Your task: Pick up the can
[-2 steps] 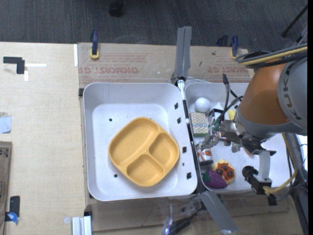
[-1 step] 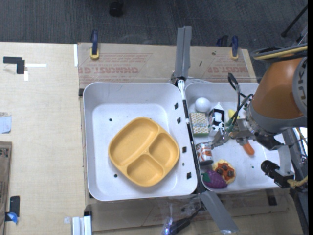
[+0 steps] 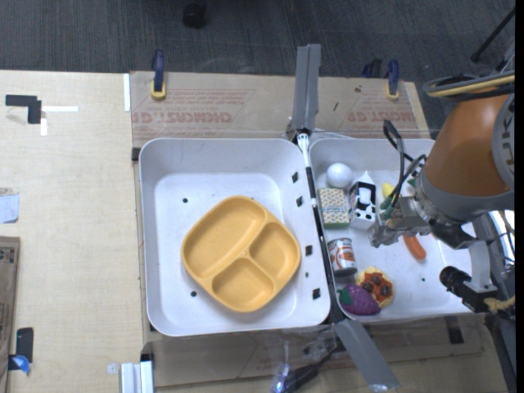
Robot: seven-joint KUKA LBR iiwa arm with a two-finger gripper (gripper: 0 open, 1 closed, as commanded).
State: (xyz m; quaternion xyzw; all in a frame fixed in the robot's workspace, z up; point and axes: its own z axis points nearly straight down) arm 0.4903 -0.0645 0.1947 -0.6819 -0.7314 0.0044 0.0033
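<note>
The can (image 3: 342, 255) is found in the right bin (image 3: 434, 293), close against the bin's left wall, between a patterned box (image 3: 332, 205) above it and a purple toy (image 3: 359, 300) below. The gripper (image 3: 385, 234) is seen just to the can's right and slightly higher in the frame; a short leftward and downward shift is judged necessary. Nothing is seen held; how wide the gripper stands cannot be told at this size. The can appears to lie on its side, long axis roughly up-frame, though this is not certain. It is small, with a white and red label and metal ends.
</note>
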